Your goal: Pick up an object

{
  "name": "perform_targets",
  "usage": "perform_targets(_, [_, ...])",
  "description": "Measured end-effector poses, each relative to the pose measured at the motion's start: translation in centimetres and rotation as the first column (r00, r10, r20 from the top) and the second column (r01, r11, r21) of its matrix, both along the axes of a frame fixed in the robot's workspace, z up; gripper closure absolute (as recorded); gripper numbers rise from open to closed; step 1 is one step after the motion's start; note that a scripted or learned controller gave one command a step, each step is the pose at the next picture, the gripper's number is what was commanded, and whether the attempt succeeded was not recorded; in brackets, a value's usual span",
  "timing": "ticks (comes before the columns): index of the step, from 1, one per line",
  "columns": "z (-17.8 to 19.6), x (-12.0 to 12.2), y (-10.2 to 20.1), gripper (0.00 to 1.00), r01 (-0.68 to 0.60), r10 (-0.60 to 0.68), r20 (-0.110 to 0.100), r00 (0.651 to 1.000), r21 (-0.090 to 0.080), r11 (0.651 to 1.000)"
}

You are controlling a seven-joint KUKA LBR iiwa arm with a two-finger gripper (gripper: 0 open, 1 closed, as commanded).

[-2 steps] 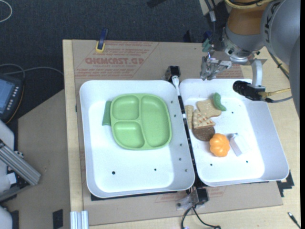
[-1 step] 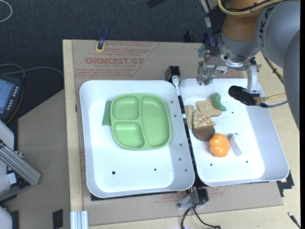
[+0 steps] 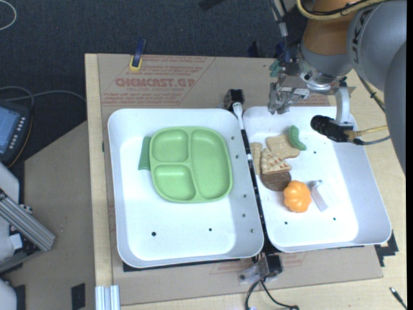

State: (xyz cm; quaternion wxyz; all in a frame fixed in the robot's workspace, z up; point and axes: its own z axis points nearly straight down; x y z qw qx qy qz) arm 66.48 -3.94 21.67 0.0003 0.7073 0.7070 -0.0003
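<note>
My gripper [image 3: 279, 106] hangs over the back left corner of the right bin [image 3: 361, 199], fingers pointing down with nothing between them. The right bin holds a small pile: a tan cracker-like piece [image 3: 282, 146], a waffle-patterned piece [image 3: 275, 165] on a brown round piece [image 3: 276, 180], a pale bread-like piece [image 3: 256, 154], a small green item [image 3: 295, 136], an orange pumpkin-like fruit [image 3: 297, 196] and a small grey block [image 3: 317, 194]. The gripper is behind the pile, apart from it. The left bin [image 3: 129, 205] holds a green divided plate [image 3: 191, 163].
A black sensor on a cable [image 3: 330, 128] hangs from the wrist over the right bin's back edge. A black clamp [image 3: 233, 98] sits where the bins meet at the back. The bins rest on a cardboard sheet [image 3: 161, 76]. Cables run behind the bench.
</note>
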Motion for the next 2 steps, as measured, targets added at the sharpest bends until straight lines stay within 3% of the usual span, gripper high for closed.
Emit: perform_targets(2, [0.09, -0.44, 0.31, 1.0, 0.0, 0.0, -0.002, 1.0, 0.0, 1.0])
